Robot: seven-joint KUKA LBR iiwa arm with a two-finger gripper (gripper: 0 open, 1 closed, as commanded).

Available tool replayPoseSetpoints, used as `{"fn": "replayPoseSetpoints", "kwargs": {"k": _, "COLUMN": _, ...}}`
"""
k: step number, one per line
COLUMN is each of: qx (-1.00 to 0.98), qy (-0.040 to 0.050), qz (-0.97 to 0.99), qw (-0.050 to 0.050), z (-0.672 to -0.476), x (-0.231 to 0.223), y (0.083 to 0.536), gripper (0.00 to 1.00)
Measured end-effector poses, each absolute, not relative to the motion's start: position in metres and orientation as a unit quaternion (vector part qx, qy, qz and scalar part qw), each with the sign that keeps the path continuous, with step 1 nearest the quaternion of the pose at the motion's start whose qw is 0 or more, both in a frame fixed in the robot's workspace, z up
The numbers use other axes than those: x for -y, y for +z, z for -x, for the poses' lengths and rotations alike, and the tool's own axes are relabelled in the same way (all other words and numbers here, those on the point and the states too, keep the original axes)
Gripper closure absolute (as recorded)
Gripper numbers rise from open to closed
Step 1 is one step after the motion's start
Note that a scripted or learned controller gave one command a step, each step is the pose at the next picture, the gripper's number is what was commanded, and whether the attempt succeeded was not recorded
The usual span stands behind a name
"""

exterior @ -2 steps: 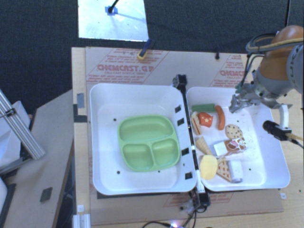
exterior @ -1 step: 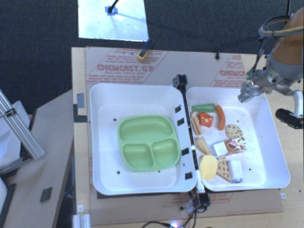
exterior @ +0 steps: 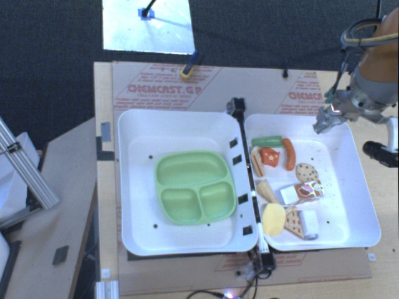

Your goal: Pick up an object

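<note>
the objects to pick from lie in the right bin (exterior: 349, 167), a loose cluster of toy food toward its left and middle. at the back, a green vegetable (exterior: 267, 141) lies flat, with a red-orange sausage (exterior: 288, 154) just to its right and a small red piece (exterior: 270, 157) below it. a hot dog (exterior: 257, 163) lies against the bin's left side. further forward a speckled cookie (exterior: 307, 172) sits beside a small brown-and-white piece (exterior: 310, 190) and a white block (exterior: 288, 195). a tan wedge (exterior: 266, 191) lies to the left of these. nearest the front are a round yellow piece (exterior: 273, 219), a pizza slice (exterior: 293, 223) touching it, and a pale wedge (exterior: 308, 223) beside that.

the hand (exterior: 324, 121) hangs over the back right edge of this bin, apart from all the food, and nothing is seen between its parts; i cannot tell whether it is open or closed. the grey arm (exterior: 374, 86) behind it reaches in from the right, with tan hoses looped above.

the left bin (exterior: 137, 167) holds a green divided tray (exterior: 194, 186) with three compartments, lying flat near its middle. both bins rest on a printed board (exterior: 168, 86) on the desk (exterior: 68, 167).
</note>
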State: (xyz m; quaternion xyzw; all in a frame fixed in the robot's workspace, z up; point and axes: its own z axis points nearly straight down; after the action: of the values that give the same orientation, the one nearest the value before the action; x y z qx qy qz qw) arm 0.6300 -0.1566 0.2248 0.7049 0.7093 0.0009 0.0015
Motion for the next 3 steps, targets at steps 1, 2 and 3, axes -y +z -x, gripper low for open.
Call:
{"fn": "replayPoseSetpoints", "kwargs": {"k": 1, "qx": -0.710, "qy": 0.0006, "qz": -0.704, "qw": 0.000, "z": -0.614, "x": 0.102, "y": 0.223, "gripper": 1.00}}
{"fn": "replayPoseSetpoints", "kwargs": {"k": 2, "qx": -0.709, "qy": -0.0005, "qz": -0.705, "qw": -0.001, "z": -0.580, "x": 0.076, "y": 0.216, "gripper": 1.00}}
{"fn": "replayPoseSetpoints", "kwargs": {"k": 3, "qx": -0.709, "qy": 0.0012, "qz": -0.705, "qw": 0.001, "z": -0.594, "x": 0.084, "y": 0.226, "gripper": 1.00}}
